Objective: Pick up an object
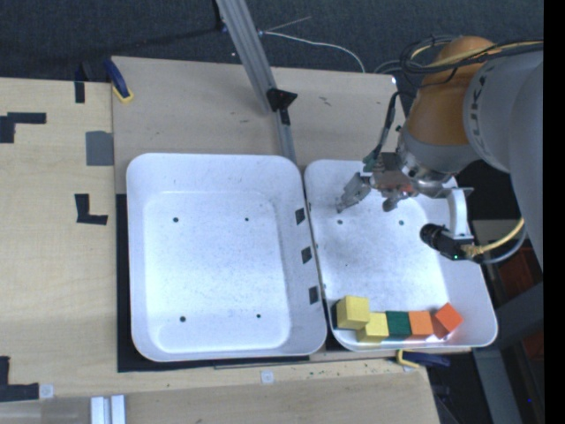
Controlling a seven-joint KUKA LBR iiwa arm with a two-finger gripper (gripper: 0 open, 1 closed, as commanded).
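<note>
On your left, the left bin (212, 254) sits on the table (53, 237) with only its white floor showing. A grey pole (256, 56) slants down from the top toward the seam between the bins. Moving right, the right bin (388, 254) carries a row of blocks along its near wall: two yellow blocks (360, 316), then a green block (399, 324), then two orange blocks (439, 321), all touching or just beside one another. Above the bin's far end you see the pincer (366, 196), fingers spread and grasping nothing, well apart from the blocks.
</note>
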